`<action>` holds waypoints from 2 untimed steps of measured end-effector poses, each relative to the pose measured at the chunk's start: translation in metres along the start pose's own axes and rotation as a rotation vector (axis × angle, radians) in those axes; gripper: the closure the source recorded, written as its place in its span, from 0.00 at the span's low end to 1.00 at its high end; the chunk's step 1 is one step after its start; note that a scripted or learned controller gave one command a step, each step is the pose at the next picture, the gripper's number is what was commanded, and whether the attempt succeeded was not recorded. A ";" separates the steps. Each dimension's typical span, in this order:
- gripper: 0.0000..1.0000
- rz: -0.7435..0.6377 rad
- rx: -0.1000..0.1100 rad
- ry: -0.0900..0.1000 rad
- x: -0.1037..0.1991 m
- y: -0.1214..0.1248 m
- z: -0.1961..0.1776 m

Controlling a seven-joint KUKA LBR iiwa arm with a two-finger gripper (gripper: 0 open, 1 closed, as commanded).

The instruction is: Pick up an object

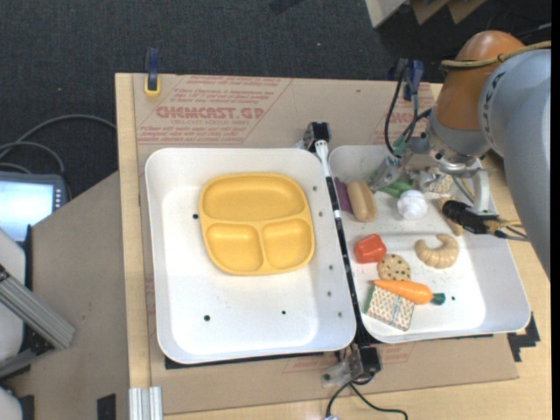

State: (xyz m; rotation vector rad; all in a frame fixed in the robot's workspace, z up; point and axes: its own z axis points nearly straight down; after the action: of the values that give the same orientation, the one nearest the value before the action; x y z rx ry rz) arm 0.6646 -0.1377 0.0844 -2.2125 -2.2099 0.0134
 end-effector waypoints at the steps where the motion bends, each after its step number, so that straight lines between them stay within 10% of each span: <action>1: 1.00 -0.003 0.013 -0.004 -0.003 -0.004 -0.007; 2: 1.00 -0.009 -0.021 0.000 0.082 -0.048 -0.106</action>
State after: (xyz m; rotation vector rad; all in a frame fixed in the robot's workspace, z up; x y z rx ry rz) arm 0.6186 -0.0558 0.1914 -2.2130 -2.2305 -0.0105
